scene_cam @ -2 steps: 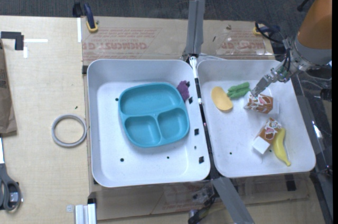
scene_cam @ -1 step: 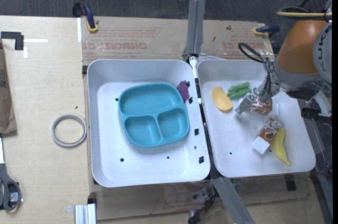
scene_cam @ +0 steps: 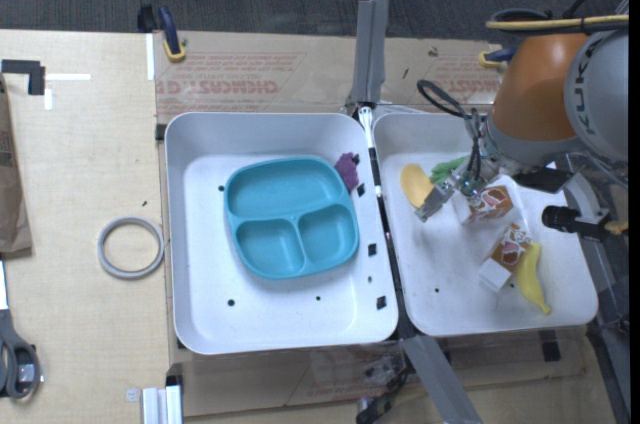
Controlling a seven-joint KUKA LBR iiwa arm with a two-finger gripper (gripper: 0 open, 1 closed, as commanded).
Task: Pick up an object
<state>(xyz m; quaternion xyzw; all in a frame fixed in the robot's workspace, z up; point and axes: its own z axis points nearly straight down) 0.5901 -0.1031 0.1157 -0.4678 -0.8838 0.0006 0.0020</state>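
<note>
While over the right bin (scene_cam: 430, 312), the gripper (scene_cam: 448, 190) touches a yellow piece (scene_cam: 415, 183).

Both white bins (scene_cam: 190, 242) look like smooth, slightly glossy plastic. The teal divided tray (scene_cam: 290, 217) is matt moulded plastic. The bench top (scene_cam: 80, 172) reads as pale, flat wood or board, with printed brown cardboard (scene_cam: 260, 72) behind the bins. The roll of tape (scene_cam: 130, 246) looks translucent and shiny. The banana (scene_cam: 532, 280) is smooth-skinned, and the arm's orange band (scene_cam: 535, 82) is glossy
</note>
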